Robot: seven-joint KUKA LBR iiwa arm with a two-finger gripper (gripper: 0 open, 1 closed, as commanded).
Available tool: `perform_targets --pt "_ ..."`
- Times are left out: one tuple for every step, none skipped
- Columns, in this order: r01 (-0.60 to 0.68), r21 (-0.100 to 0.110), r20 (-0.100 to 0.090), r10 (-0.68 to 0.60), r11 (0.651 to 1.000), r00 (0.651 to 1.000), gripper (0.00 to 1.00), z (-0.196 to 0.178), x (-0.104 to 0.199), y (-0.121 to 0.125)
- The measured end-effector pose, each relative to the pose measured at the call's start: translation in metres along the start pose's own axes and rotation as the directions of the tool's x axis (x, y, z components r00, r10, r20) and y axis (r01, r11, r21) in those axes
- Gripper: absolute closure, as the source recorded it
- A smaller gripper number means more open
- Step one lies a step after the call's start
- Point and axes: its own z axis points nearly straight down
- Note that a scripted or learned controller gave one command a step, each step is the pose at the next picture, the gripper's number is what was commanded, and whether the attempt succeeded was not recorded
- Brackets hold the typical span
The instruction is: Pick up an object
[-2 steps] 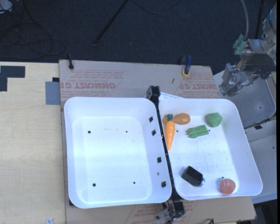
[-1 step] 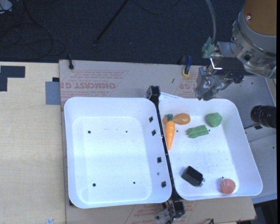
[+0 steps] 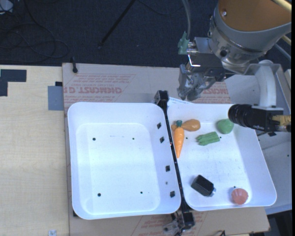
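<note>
Hand (image 3: 190, 93) hangs above far rim of right bin (image 3: 265, 181), can't tell its state, nothing seen in it. Carrot (image 3: 178, 139) lies by divider, nearest pick (black block (image 3: 203, 185) sits nearer camera). Nothing lifted; descent, grab, lift all left.

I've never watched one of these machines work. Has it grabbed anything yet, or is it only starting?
It looks like an early stage. Nothing looks picked up: the toy carrot, orange piece, two green pieces, black block and pink ball all lie in the right bin. The hand hangs above that bin's far edge, with nothing seen in it. Lowering, gripping and lifting are all left.
</note>
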Motion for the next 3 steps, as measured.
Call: perform_targets --pt "0.003 0.0 -0.001 -0.003 1.0 1.0 1.0 -0.006 0.073 -0.026" --pt "-0.001 0.003 0.002 0.001 1.0 1.0 1.0 0.041 0.124 -0.023" --pt "-0.004 0.001 0.001 0.004 1.0 1.0 1.0 0.088 0.123 0.031"
